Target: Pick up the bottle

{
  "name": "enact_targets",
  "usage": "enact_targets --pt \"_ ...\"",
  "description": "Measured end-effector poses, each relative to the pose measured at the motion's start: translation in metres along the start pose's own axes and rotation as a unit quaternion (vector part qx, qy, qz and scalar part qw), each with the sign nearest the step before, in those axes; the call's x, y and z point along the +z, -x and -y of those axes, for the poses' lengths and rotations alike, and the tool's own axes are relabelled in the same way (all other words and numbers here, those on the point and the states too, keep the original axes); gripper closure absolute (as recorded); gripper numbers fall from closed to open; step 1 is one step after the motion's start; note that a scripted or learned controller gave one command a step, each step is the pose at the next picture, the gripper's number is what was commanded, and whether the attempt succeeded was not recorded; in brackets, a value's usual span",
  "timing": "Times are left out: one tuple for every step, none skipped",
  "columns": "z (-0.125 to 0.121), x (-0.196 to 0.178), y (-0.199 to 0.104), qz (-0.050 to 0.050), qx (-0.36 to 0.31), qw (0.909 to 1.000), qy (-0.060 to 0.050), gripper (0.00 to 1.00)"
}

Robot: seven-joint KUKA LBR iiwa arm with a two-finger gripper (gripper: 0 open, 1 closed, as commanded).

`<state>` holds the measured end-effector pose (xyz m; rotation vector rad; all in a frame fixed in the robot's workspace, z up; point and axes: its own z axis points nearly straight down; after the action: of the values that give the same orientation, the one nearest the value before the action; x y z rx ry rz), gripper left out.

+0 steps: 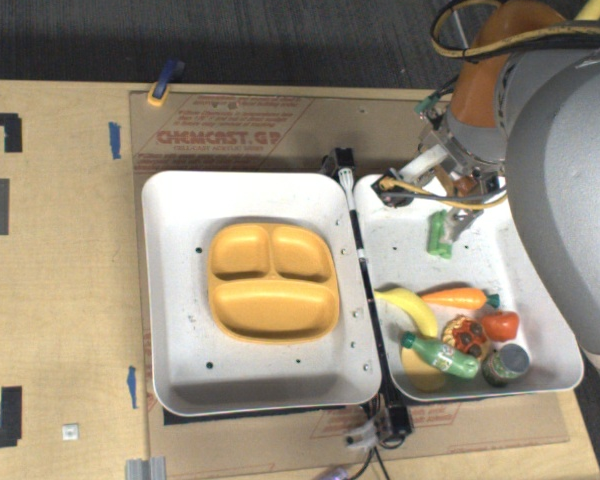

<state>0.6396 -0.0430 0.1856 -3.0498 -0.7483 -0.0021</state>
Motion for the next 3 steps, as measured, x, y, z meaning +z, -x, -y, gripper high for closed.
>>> enact_targets --pt "0.066 0.001 0.031 0.003 0.098 0.9952 -0.002 0.0" --pt "0.066 -0.008 0.03 0.002 0.098 0.9952 -0.002 1.0" --pt "0.032 -0.028 0.075 0.002 -0.039 0.9992 -0.002 1.0"
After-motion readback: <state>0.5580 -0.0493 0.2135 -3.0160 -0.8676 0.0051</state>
